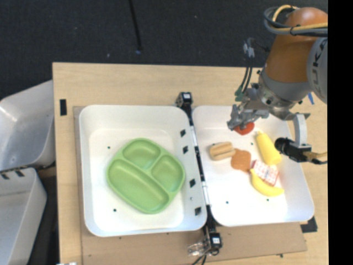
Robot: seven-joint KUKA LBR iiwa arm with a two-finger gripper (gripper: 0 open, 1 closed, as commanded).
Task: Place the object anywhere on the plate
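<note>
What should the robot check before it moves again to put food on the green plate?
1. Gripper over the red object in the right bin: ok.
2. Red object held between its fingers: cannot tell.
3. Green plate lies flat in the left bin, compartments bare: ok.
4. Bread roll, brown cookie and banana lie apart from the gripper: ok.
5. Divider between the bins must be crossed: cannot tell.

No text, label or number can be read anywhere.
</note>
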